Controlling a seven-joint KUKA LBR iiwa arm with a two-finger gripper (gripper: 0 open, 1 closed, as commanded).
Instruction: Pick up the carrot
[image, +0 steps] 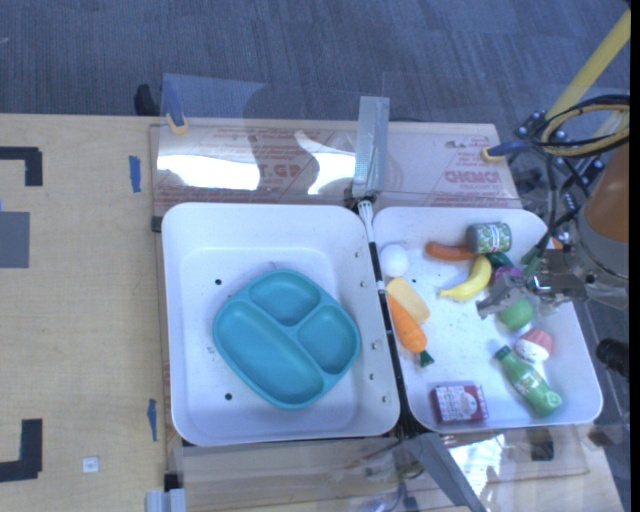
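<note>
Two white bins sit side by side. From above, the carrot (407, 325) lies at the right bin's (585, 385) left wall, just below a yellowish piece (407, 298). The gripper (508, 292) hovers well apart, near the banana (470, 281); its grip cannot be told. A teal tray (285, 337) occupies the left bin (190, 300).

Carrot (408, 326) by right bin's (585, 398) left wall, hand (503, 296) near banana (470, 281).

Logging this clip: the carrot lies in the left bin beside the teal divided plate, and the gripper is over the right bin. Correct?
Not quite. The camera view shows the carrot in the right bin, near its left wall; the teal divided plate is in the left bin. The gripper is over the right bin.
</note>
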